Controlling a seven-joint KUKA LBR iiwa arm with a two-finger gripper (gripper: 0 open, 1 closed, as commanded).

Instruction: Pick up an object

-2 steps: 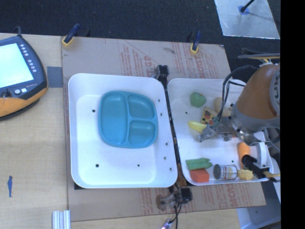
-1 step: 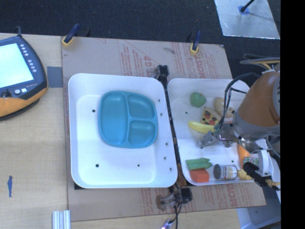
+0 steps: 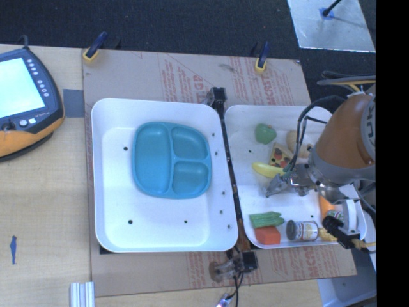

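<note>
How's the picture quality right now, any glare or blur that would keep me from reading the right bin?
Camera view: bright, even light; the white bins are nearly washed out, so their rims are faint. The whole frame is slightly soft: the small jar shows no readable label. The arm shadows and covers the right bin's far side, and the gripper looks dark and indistinct beside the yellow item.

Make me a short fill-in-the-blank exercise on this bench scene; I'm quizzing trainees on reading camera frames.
1. The blue divided plate lies in the ____ bin of the camera view.
2. The gripper is over the ____ bin.
3. The small jar near that bin's front edge lies on its ____.
4. The yellow banana lies just below the ____ round toy.

Missing words: left; right; side; green
</note>
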